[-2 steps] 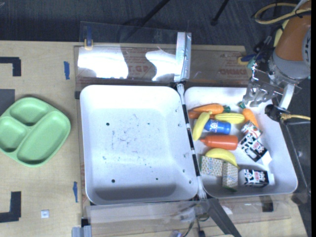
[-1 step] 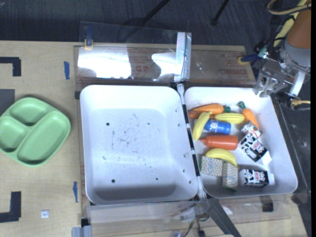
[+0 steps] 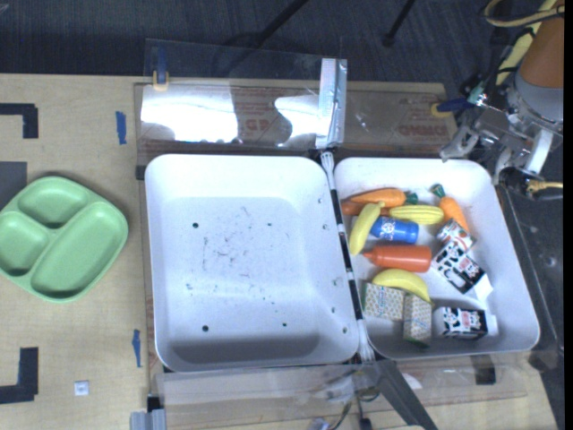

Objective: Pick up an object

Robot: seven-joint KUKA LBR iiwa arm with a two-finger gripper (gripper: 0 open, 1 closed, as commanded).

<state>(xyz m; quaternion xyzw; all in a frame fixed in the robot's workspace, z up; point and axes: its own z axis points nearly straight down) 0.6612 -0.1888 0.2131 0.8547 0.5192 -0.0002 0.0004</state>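
Observation:
The right bin (image 3: 515, 267) holds several toy foods. An orange carrot (image 3: 380, 197) and a small carrot (image 3: 452, 211) lie at the back. Near them are two yellow bananas (image 3: 362, 227) (image 3: 417, 213) and a blue can (image 3: 395, 231). An orange-red sausage (image 3: 403, 258) and a third banana (image 3: 403, 283) sit mid-bin. Two black-and-white cartons (image 3: 458, 263) (image 3: 464, 322) and two patterned boxes (image 3: 385, 303) (image 3: 416, 317) fill the front. My gripper (image 3: 488, 149) hangs above the bin's back right corner, open, with nothing between its fingers, apart from all the objects.
The left bin (image 3: 237, 258) stands beside the right one, sharing a middle rim. A green divided plate (image 3: 58, 236) lies on the bench at far left. A clear plastic panel (image 3: 242, 106) stands behind the bins. Cables and a stand crowd the top right.

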